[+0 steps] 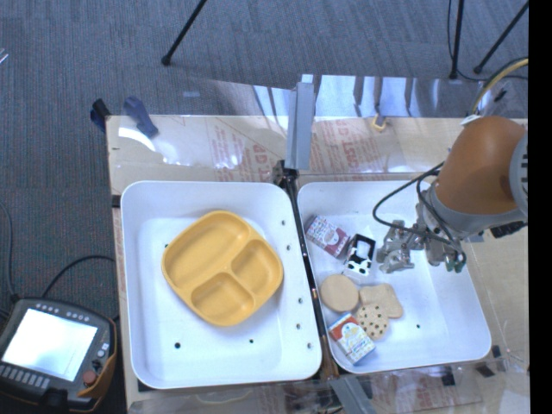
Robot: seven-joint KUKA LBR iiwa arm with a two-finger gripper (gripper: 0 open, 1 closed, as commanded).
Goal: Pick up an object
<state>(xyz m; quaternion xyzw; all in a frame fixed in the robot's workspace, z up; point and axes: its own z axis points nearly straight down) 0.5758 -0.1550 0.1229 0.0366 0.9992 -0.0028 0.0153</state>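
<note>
A: On the table, what's in the right white bin?

B: A small black-and-white cow-patterned block, just left of the metal claw; its grip I cannot tell.

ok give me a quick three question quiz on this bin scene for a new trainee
1. True or false: the yellow divided plate lies in the left bin.
2. Which lies nearest the gripper? A) black and white cow toy B) spotted cookie C) yellow divided plate
3. Fill in: the round biscuit lies in the ____ bin.

Key: 1 true; 2 A; 3 right
</note>
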